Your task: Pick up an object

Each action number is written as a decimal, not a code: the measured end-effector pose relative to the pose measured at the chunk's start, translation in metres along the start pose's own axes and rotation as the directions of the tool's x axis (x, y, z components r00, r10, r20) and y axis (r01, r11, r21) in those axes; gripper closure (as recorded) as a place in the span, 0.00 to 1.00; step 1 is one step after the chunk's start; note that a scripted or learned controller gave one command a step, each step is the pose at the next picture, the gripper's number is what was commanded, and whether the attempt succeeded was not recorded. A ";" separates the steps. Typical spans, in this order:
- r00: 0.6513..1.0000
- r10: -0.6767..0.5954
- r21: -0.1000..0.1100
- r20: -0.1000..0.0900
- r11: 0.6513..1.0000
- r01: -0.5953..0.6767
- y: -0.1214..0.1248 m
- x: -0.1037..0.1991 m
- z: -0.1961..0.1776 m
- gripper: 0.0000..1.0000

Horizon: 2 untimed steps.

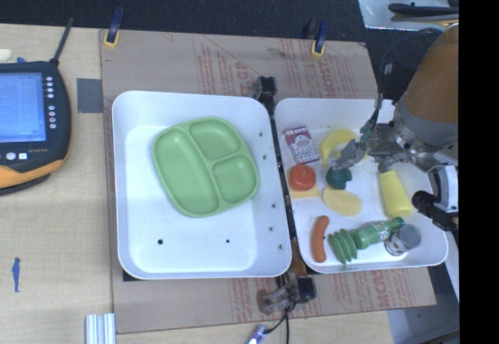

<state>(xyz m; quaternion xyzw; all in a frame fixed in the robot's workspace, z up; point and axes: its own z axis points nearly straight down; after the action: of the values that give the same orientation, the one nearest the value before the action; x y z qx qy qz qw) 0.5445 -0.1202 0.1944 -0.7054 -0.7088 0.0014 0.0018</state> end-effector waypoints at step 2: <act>1.000 0.001 -0.002 0.000 1.000 -0.001 0.013 -0.036 0.102 0.00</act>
<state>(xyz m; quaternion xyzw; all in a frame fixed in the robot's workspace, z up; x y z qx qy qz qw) 0.5576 -0.1562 0.0919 -0.7059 -0.7083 0.0008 0.0011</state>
